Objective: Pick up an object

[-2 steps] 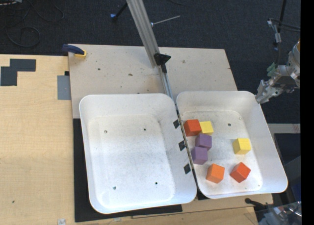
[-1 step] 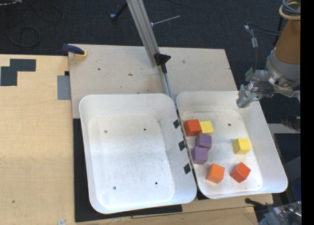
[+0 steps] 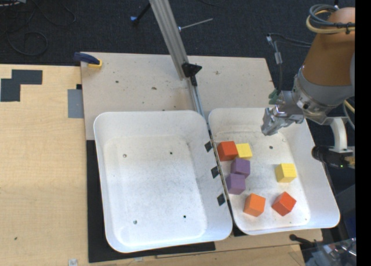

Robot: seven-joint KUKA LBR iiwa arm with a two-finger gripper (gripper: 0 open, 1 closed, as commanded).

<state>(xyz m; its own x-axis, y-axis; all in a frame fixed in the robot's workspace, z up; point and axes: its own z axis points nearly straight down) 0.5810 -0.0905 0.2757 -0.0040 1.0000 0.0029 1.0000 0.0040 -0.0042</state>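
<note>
The right bin [image 3: 317, 201] holds several small blocks. An orange-red block [image 3: 227, 150] and a yellow one [image 3: 244, 151] touch near the divider, with two purple blocks [image 3: 240, 167] [image 3: 235, 183] just below them. Farther right lie a yellow block [image 3: 286, 172], an orange block [image 3: 254, 204] and a red block [image 3: 283, 203]. My gripper [image 3: 271, 126] hangs over the bin's upper part, above and right of the orange-red and yellow pair, with nothing seen between its fingers.
The left bin [image 3: 110, 143] sits beside the right one. A slanted aluminium bar [image 3: 170, 27] runs from the back toward the divider between the bins. A blue-and-yellow clamp [image 3: 88, 59] lies at the bench's back left corner.
</note>
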